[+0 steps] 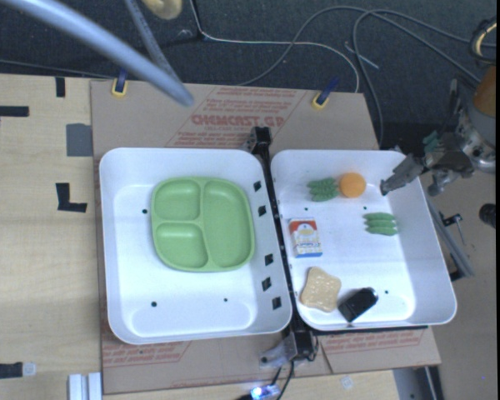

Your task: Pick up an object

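Note:
The right bin (417, 261) holds several small objects: an orange ball (352, 185), a dark green leafy piece (322, 190), a green pod (381, 223), a red and white packet (305, 237), a tan slice of toast (320, 290) and a black object (358, 304). My gripper (412, 183) hangs over the bin's upper right corner, to the right of the orange ball and above the green pod. Its fingers are open, and nothing is between them.
The left bin (125, 248) carries a green divided plate (204, 223). A dark hinge strip (271, 248) runs between the two bins. Cables (333, 32) lie on the dark surface behind the bins, and a grey pole (92, 32) crosses the upper left.

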`<state>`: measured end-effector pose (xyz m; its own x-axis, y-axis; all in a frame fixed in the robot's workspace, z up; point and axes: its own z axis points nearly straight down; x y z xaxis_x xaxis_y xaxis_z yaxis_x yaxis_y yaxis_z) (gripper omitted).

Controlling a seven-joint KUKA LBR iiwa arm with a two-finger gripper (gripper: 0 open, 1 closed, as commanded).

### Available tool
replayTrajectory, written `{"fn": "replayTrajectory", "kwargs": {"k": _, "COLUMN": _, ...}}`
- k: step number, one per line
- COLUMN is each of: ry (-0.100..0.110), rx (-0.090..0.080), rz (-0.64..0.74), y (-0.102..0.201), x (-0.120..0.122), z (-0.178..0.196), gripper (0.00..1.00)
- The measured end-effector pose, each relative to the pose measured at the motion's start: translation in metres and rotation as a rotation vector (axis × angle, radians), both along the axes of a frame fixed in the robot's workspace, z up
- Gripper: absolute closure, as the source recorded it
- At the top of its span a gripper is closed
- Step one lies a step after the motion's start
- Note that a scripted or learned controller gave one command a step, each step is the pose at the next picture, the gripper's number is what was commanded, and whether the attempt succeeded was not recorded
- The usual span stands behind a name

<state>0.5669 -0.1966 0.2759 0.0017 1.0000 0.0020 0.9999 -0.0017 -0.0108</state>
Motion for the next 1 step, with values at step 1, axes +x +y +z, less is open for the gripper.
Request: {"fn": "replayTrajectory", "kwargs": {"k": 1, "ry": -0.010, "rx": -0.002, "rz": 0.003, "y": 0.0003, "x": 0.0019, "z": 0.0054, "gripper": 0.00}}
